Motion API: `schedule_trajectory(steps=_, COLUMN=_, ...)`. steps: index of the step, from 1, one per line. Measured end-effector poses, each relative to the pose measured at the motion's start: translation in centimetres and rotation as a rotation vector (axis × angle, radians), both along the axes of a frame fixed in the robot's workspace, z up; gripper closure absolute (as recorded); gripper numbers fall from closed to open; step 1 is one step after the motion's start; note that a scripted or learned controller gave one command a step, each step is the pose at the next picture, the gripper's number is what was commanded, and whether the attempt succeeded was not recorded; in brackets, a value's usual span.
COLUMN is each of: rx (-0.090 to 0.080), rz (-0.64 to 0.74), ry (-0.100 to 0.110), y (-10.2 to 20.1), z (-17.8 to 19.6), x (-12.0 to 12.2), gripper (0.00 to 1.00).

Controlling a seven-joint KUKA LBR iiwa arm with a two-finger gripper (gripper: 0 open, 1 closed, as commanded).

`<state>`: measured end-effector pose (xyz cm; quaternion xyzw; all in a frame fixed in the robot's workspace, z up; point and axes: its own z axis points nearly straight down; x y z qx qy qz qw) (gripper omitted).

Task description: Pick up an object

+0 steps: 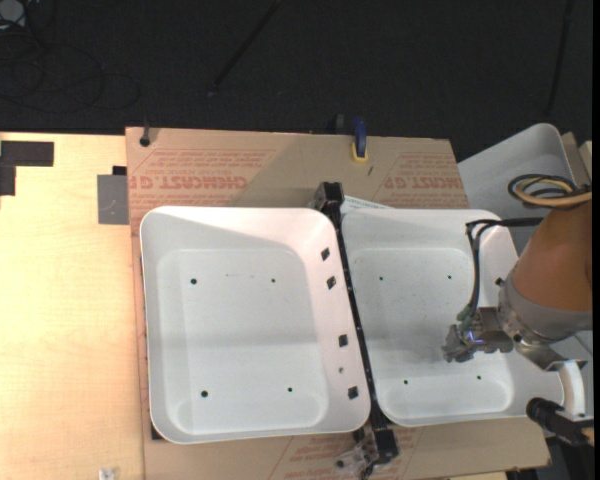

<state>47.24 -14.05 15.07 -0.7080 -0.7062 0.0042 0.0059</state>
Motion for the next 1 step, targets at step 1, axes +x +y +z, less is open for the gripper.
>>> schedule_trajectory(steps=1, rx=-0.005, rz=-0.002, ry=-0.009, y=-7.68, z=-3.66, x=0.11, gripper=1.00)
